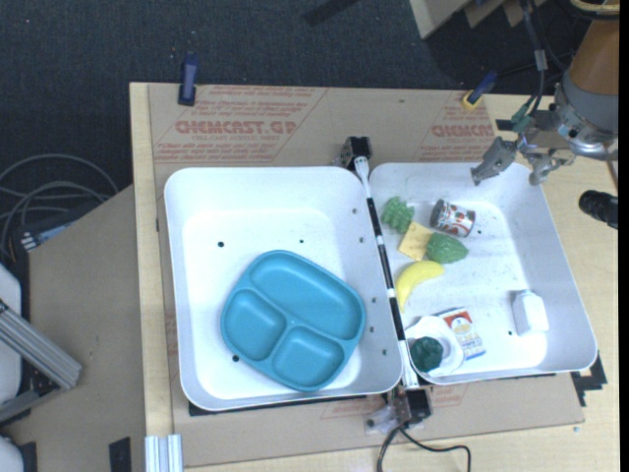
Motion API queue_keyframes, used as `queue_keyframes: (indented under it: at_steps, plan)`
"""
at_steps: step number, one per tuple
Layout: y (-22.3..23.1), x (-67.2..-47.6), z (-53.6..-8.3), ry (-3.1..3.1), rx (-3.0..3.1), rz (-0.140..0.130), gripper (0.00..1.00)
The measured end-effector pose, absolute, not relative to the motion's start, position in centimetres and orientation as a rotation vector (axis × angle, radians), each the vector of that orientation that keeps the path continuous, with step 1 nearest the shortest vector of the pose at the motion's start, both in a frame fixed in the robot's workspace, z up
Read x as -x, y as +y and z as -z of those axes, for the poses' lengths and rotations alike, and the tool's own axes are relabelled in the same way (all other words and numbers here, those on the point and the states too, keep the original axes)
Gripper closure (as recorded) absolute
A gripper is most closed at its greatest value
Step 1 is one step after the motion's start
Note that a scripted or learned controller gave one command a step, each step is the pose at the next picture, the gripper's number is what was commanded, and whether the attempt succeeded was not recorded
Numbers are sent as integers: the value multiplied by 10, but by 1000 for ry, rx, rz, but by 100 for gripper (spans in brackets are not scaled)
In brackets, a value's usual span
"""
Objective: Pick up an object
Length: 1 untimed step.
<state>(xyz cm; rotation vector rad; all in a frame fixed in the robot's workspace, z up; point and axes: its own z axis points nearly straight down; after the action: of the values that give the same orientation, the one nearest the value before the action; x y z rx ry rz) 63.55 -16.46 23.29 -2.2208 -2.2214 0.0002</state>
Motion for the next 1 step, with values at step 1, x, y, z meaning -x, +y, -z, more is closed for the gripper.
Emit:
queue_keyframes:
  at_steps: [1]
  plan:
    - [-152,-620,-95,-2223,2224,2,0]
